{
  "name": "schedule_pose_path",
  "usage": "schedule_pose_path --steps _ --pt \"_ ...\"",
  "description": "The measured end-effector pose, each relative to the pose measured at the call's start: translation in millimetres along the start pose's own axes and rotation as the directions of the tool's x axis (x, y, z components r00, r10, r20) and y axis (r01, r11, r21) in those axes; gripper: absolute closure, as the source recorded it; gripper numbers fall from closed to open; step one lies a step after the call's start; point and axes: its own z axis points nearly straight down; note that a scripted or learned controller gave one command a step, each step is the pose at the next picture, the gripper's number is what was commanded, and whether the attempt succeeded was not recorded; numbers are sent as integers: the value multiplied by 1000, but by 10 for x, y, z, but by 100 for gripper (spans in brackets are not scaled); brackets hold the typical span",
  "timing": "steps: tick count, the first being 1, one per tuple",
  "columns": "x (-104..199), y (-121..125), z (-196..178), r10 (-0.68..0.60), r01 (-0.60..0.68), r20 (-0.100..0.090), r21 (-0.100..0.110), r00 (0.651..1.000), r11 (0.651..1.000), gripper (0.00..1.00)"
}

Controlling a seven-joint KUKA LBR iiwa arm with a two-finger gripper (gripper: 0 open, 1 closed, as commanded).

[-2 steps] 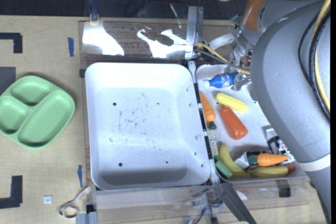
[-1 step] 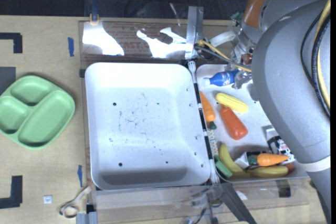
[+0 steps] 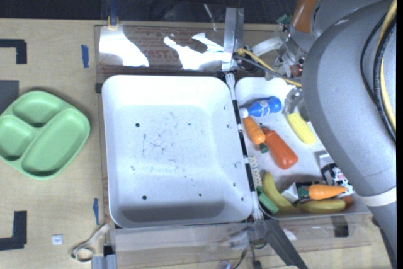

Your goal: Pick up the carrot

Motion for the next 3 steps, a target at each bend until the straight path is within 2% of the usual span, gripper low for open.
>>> schedule_pose_path --steps 1,2,3 --pt "-213 545 1082 18 -18 7 -2 1000 1000 0" --pt "-290 1112 -555 -34 34 3 -3 999 999 0" --pt "-564 1153 1077 -249 249 2 -2 968 968 0"
